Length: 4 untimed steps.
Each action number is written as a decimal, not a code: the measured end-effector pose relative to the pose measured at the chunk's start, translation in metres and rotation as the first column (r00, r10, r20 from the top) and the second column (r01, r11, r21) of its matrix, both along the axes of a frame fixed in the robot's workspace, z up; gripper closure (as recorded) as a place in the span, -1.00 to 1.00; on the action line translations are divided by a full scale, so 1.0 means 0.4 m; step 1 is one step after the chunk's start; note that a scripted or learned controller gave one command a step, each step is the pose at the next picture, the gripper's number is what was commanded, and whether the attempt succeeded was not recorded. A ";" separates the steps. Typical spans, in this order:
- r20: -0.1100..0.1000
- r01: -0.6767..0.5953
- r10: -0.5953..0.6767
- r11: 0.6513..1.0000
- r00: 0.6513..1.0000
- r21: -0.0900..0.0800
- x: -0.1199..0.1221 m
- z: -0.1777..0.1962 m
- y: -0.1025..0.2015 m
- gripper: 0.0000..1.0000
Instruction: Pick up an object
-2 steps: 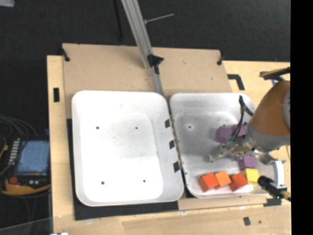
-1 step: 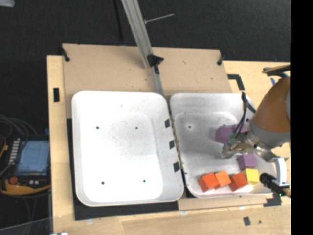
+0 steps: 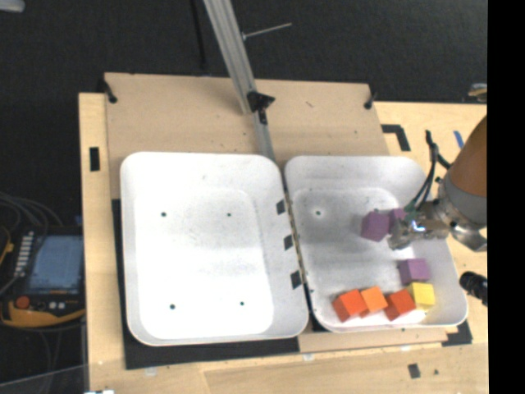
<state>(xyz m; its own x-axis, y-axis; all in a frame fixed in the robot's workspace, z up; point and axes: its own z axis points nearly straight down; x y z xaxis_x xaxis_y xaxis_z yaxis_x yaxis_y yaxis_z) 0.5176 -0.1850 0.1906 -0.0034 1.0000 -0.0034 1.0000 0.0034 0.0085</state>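
On your left, the left bin (image 3: pixel 205 245) sits on the tan bench (image 3: pixel 189 113), its edge touching the neighbouring bin along the middle seam. A grey metal rail (image 3: pixel 234 52) slants down from the top to a black clamp (image 3: pixel 260 101) at the bench's back. Off the bench's left side you see a small screen (image 3: pixel 56 265) glowing blue, with dark cables (image 3: pixel 16 212) above it.

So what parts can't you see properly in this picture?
- Gripper: too small and blurry in the camera view to tell whether it grips the purple block beside it.
- Arm: cut off by the right edge.
- Red block: partly hidden behind the yellow block.
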 end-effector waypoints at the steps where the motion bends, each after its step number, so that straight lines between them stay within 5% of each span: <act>1: 0.000 0.000 0.000 1.000 1.000 0.000 0.015 0.160 -0.003 1.00; 2: -0.005 -0.002 0.002 1.000 1.000 0.002 0.017 0.181 -0.005 1.00; 4: -0.005 -0.004 0.004 1.000 1.000 0.004 0.059 0.192 0.235 1.00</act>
<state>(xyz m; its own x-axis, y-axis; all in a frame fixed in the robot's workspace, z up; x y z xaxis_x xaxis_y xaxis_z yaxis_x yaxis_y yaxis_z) 0.5413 -0.0911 0.2675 -0.0076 1.0000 0.0008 1.0000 0.0076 0.0033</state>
